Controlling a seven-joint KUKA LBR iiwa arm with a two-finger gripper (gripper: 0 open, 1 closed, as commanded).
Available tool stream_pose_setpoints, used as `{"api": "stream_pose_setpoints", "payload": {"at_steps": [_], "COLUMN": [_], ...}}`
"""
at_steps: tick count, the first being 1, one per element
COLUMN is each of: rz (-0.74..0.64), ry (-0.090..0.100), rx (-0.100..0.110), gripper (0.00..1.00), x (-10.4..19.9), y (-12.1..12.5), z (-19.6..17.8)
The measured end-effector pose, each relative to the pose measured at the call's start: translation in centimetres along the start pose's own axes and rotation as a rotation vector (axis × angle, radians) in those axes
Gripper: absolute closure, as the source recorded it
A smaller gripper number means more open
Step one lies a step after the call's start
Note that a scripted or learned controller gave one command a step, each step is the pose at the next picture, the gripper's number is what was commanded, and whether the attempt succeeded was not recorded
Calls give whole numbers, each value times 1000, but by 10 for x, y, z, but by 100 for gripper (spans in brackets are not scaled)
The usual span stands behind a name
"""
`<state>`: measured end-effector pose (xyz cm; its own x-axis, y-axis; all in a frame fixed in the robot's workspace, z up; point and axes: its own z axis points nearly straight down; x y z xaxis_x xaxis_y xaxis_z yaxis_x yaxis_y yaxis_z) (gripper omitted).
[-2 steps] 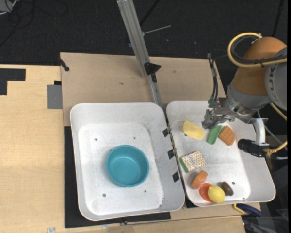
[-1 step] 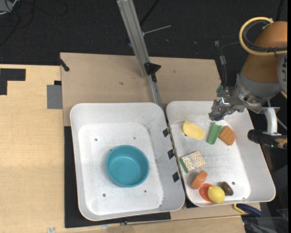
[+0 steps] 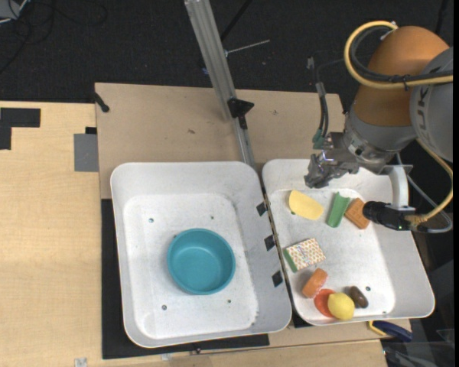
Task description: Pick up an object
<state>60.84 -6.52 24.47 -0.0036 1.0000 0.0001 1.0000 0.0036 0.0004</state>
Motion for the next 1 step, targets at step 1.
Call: {"api": "stream_pose_setpoints", "payload": {"at_steps": [1], "rz": [1], "ry": [0], "rx": [1], "gripper": [100], "x": [41], "y": [2], "z": [4]}}
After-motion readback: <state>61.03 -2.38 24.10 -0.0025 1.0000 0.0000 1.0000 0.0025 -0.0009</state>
